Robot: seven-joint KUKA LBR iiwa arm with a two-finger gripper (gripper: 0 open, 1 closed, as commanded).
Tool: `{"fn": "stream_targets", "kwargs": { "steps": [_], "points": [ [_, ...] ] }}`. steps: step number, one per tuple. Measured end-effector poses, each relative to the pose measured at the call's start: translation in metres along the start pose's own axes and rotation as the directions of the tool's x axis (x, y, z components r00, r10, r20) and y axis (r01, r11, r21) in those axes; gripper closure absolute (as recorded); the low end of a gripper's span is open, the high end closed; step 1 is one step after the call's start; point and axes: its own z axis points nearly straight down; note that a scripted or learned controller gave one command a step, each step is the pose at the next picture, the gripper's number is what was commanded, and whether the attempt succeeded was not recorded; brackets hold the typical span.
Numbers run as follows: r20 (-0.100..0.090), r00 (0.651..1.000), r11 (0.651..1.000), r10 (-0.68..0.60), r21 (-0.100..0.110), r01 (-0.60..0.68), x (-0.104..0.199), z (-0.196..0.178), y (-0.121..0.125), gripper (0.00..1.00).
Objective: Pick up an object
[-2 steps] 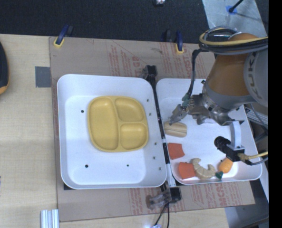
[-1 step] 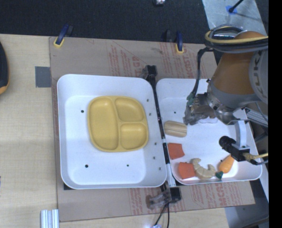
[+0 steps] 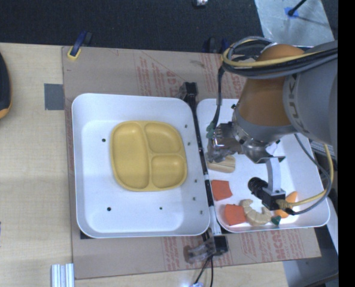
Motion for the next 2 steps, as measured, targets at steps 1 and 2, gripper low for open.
{"fn": "stream_targets", "kwargs": {
  "steps": [1,2],
  "points": [
    [0.002,1.000,1.000,0.007,-0.002,-0.007,-0.004,0.000,0.000,0.00],
    [0.007,1.000,1.000,0.015,-0.009,-0.015,-0.109,0.023,0.067,0.00]
  ]
}}
